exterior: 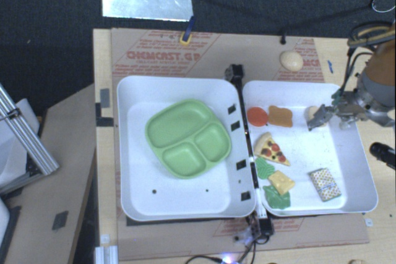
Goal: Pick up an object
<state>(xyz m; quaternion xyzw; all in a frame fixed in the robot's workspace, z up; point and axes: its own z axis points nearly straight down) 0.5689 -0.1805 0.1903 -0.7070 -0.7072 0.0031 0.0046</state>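
1. End effector (326, 115) sits over the upper right part of the right bin (356, 161). One dark finger points to about 8 o'clock; a pale rounded object (313, 112) lies at its tip. Cannot tell whether the fingers are apart or together, nor whether the pale object is between them or merely beside them.
2. Nearest candidates, at 9 o'clock from the end effector: toast slice (280, 116), then a red disc (257, 115) just beside it, near the bin's left wall.
3. At 7 o'clock: pizza slice (271, 150). Below it a green leaf piece (266, 169), a yellow cheese-like wedge (281, 182) and a second green piece (276, 198), close together.
4. At 6 o'clock: a patterned packet (325, 184), lying alone.
5. Left bin (133, 133) holds a green divided plate (188, 138). On the table (260, 49), at 11 o'clock, a beige egg-shaped item (291, 60) lies outside the bins.
6. Risk, my judgement: the pale object lies close to the far wall; an off-centre closure could push it aside, giving an empty grasp. The low flat toys offer little to grip.
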